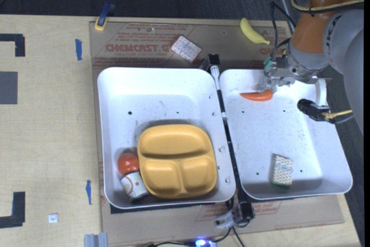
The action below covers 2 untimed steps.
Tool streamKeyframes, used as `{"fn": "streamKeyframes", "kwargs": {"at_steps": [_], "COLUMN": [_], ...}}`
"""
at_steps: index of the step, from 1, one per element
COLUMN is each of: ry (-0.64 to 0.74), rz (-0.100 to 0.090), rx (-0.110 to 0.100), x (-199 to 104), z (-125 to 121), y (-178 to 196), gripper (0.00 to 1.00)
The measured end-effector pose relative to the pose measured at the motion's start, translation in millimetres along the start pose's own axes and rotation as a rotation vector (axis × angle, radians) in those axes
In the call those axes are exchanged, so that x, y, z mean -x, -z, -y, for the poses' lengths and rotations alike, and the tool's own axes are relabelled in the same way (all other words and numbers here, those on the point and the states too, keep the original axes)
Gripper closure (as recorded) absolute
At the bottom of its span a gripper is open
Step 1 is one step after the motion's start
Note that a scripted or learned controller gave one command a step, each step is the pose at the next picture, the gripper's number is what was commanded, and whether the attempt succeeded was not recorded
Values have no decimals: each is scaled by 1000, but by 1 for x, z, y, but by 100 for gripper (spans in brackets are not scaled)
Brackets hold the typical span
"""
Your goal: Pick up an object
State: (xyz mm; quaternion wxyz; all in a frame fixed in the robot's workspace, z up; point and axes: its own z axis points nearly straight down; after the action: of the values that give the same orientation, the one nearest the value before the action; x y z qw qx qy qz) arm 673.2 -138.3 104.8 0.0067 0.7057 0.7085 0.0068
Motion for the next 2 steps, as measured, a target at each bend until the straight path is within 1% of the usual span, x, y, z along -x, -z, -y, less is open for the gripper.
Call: {"fn": "streamKeyframes", "kwargs": {"at_steps": [1, 2], "ry": [-3, -2], "rz": [2, -2], "rx": [-15, -20], "x": [8, -71], "z": [3, 4], "y": [125, 124], "gripper": [100, 100]}}
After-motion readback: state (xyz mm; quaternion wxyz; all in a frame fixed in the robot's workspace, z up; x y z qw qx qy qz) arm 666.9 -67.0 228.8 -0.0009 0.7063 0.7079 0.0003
